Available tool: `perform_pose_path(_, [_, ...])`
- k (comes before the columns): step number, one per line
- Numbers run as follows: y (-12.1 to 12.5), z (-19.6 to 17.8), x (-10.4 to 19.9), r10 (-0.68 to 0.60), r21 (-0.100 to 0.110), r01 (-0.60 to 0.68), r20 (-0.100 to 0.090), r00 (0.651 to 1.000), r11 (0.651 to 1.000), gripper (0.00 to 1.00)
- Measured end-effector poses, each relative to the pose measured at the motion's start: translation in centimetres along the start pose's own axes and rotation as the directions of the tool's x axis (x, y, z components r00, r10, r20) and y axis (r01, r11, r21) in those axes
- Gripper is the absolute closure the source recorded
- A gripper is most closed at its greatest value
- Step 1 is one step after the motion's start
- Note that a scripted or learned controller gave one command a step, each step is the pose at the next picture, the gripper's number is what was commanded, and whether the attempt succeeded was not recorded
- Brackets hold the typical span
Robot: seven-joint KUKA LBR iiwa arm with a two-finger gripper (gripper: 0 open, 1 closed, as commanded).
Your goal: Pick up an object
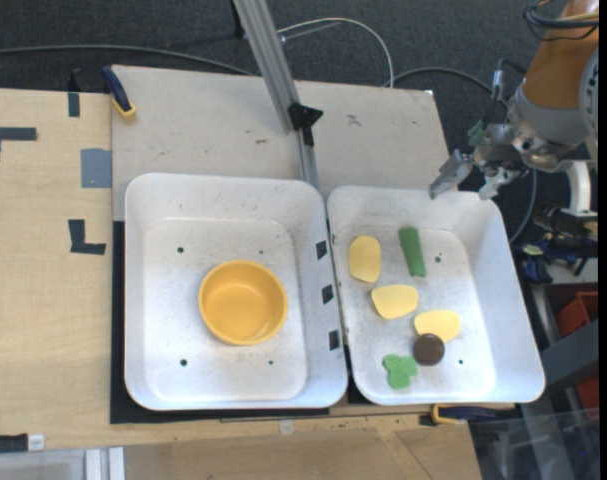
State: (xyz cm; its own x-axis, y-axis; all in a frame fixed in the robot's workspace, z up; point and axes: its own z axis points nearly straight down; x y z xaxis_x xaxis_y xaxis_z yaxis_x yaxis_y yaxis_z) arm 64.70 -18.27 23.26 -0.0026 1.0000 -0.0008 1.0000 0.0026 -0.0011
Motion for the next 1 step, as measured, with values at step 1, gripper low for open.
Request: perform_pose_path(1, [-0.01,0.00,-0.01,0.000,0.000,0.000,0.000,1.000,1.000,0.00])
